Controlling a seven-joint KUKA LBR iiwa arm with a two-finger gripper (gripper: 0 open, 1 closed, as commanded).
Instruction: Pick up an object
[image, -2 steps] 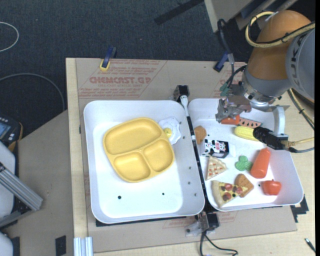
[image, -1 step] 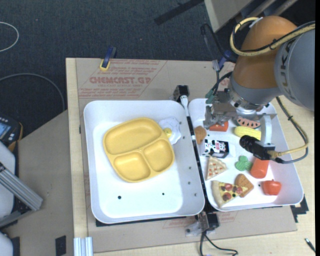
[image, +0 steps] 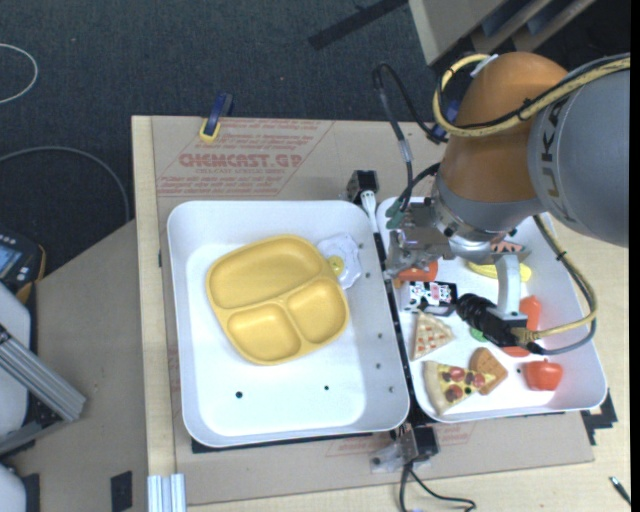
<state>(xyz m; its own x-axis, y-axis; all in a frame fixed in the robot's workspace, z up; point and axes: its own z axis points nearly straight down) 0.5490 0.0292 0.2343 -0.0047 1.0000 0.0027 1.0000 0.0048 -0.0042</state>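
2 shallow white plastic bins sit side by side on a cardboard-covered bench (image: 250, 150). Left bin (image: 200, 390): 1 glossy yellow 3-compartment plate (image: 275, 298), rounded and smooth, with a clear plastic piece (image: 340, 255) touching its far right edge. Right bin (image: 575, 385): toy foods, namely 2 flat pizza wedges (image: 432, 335) (image: 450, 385), 1 red tomato-like piece (image: 543, 374) near the right corner, and 1 black-and-white patterned block (image: 430, 294). Gripper (image: 415, 262) hovers at the right bin's far left edge; whether its grasp is wide or narrow cannot be told.
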